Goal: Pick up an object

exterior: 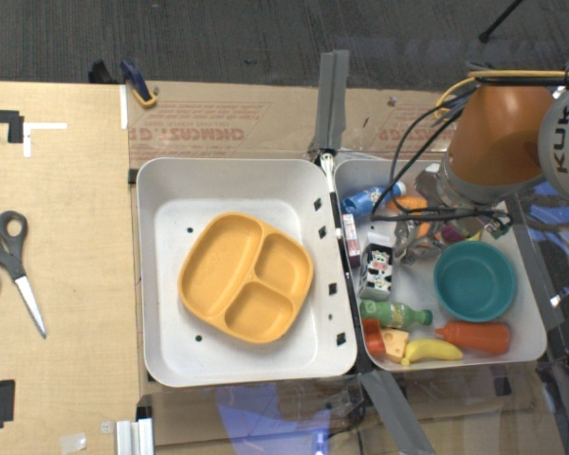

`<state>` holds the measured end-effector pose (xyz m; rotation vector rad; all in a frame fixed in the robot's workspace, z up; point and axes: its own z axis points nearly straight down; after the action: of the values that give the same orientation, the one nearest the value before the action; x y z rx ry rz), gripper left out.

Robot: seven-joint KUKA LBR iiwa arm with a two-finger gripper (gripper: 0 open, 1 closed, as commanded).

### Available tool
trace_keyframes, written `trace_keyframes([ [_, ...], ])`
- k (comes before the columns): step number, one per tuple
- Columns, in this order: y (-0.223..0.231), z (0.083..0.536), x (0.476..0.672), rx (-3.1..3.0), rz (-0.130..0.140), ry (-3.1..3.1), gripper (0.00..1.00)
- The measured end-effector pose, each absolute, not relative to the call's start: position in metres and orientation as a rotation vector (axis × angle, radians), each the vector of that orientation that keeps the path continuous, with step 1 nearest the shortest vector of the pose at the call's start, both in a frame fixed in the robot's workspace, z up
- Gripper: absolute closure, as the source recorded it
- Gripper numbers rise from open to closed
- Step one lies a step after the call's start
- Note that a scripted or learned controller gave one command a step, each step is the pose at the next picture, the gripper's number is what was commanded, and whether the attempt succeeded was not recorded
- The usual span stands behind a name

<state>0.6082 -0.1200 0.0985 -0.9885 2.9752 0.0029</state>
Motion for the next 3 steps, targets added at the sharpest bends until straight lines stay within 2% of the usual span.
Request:
trace_keyframes([
  [1,-0.122,0.099,0.608,-0.986,0.000,2.977,0.00],
  [2,-0.121,0.106,0.609,-0.982,0.004,2.976,1.00],
  [3,-0.101,0.091,0.637,-0.864,-0.010,3.019,1.00],
])
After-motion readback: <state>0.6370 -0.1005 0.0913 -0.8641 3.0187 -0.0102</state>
